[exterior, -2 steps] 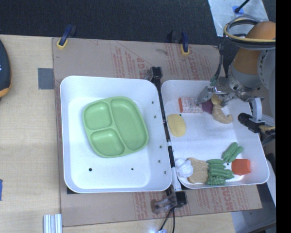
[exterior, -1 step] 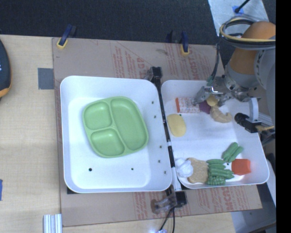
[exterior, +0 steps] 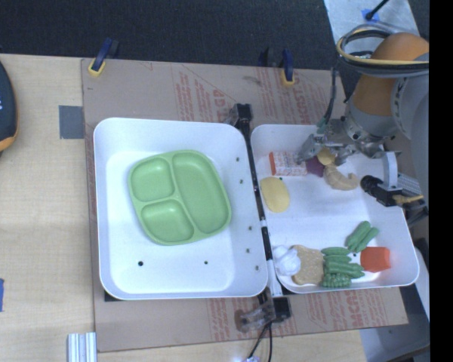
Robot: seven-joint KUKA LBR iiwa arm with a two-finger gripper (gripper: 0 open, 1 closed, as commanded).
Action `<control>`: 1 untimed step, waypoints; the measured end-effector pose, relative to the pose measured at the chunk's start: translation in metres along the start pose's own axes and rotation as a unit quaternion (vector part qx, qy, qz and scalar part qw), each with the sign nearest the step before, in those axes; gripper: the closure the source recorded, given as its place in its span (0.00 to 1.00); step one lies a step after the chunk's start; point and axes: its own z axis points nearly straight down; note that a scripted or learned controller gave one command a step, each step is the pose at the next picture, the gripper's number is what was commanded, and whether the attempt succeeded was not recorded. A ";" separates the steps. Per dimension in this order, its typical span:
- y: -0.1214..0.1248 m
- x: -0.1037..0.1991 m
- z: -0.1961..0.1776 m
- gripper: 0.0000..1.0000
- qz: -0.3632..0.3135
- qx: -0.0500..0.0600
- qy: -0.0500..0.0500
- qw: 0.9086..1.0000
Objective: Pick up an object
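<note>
I see gripper (exterior: 326,151) low over small yellow piece (exterior: 327,157); grasp unclear, can't tell. Piece probably light, slippery; pinch across middle.

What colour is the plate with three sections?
Light green; the divided plate shows clearly in the camera view.

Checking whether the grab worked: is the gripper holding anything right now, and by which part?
Cannot be told. The gripper sits low over the food pieces at the right bin's far edge, hiding any contact.

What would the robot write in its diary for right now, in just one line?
task: pick up an object | gripper: over right bin, far end, above small food pieces | grasp: unclear | left bin: green divided plate
</note>
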 end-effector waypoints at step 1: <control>0.001 -0.012 0.000 0.00 0.001 -0.002 0.003 1.000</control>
